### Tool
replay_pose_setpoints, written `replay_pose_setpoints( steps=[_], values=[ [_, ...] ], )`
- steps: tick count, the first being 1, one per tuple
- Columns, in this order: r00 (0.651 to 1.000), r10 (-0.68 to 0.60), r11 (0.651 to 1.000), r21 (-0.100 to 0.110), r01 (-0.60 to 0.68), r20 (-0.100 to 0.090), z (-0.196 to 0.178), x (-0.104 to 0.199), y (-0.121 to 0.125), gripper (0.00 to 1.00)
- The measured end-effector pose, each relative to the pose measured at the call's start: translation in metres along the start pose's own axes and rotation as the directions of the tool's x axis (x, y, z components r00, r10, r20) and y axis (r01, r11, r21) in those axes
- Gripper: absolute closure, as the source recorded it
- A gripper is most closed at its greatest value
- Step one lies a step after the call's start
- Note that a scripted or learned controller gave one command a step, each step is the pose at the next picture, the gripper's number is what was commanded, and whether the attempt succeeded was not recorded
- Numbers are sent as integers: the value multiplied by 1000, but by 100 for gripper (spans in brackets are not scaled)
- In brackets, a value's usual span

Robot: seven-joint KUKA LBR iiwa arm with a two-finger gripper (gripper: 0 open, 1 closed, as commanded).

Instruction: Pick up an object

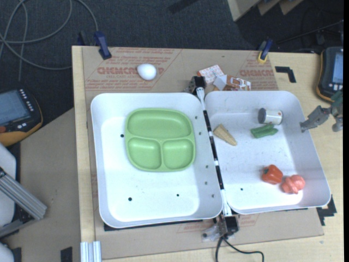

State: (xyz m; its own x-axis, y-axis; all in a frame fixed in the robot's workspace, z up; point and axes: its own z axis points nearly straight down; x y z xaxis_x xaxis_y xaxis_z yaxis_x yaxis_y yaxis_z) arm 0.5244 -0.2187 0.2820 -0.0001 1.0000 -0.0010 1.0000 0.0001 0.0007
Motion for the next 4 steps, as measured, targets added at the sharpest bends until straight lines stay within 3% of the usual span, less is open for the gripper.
replay_pose_setpoints(
  steps=[1,2,3,4],
  values=[
    [1000,-1,1000,3,1,-2,120,44,28,0],
    [1000,1,1000,3,-1,-2,180,48,-33,0],
    [1000,0,1000,0,0,-1,197,105,-45,0],
    [1000,1,1000,-2,-1,-1,187,105,-45,100]
  ],
)
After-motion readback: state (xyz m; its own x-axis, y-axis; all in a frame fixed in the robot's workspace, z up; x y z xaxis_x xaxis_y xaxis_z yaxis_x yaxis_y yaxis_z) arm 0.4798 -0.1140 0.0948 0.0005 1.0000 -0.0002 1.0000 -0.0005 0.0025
